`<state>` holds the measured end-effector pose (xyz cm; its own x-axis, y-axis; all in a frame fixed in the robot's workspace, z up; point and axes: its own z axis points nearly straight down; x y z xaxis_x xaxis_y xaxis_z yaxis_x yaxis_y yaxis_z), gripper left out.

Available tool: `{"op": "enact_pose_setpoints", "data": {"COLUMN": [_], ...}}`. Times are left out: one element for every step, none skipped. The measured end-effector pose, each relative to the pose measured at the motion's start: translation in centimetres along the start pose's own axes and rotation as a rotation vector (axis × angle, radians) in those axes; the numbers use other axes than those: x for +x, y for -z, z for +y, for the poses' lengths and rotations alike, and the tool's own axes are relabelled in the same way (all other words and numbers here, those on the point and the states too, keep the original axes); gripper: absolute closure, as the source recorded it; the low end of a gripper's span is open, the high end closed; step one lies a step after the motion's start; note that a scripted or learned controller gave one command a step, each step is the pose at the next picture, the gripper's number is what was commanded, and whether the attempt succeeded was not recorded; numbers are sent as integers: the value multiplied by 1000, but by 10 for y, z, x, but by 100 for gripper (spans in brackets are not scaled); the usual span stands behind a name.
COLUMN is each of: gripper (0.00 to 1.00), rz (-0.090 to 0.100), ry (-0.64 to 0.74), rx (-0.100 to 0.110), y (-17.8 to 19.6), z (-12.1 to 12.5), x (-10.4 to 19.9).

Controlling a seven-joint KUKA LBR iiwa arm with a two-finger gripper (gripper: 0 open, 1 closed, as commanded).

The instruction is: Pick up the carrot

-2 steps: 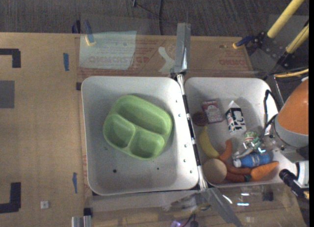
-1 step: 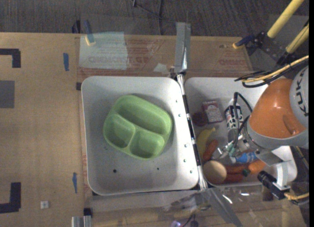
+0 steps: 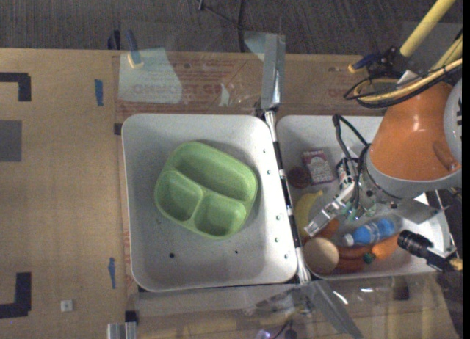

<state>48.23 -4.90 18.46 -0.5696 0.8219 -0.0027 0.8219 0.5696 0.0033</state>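
Nearest, along the near wall of the right bin (image 3: 316, 133), the carrot (image 3: 365, 252) lies on its side. Its left end is against a tan egg (image 3: 321, 254). A clear bottle (image 3: 374, 229) with a blue cap lies just beyond the carrot and partly over it.

The hand (image 3: 336, 213) hangs low just beyond the egg, left of the bottle, close to the carrot. Whether it is released or clenched cannot be told. A yellow fruit (image 3: 307, 207) lies under its left side. The arm (image 3: 415, 143) comes in from the right, its orange band over the bin's right half.

The left bin (image 3: 139, 183) holds a green plate (image 3: 207, 189) with three compartments, set askew near the middle.

Farther back in the right bin, a small brown round thing (image 3: 299, 177) lies by the left wall. Just beyond it is a red box (image 3: 317, 165).

On the table (image 3: 59, 183) past the bins lies a clear taped sheet (image 3: 150, 77). Blue tape scraps and black marks sit on the table to the left.
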Motion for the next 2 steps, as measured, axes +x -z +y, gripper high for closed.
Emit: {"op": "enact_pose_setpoints", "data": {"gripper": [0, 0], "rz": [4, -2], "ry": [265, 610], "rx": [2, -1], "y": [-39, -36], "z": [-34, -62], "x": [-45, -86]}}
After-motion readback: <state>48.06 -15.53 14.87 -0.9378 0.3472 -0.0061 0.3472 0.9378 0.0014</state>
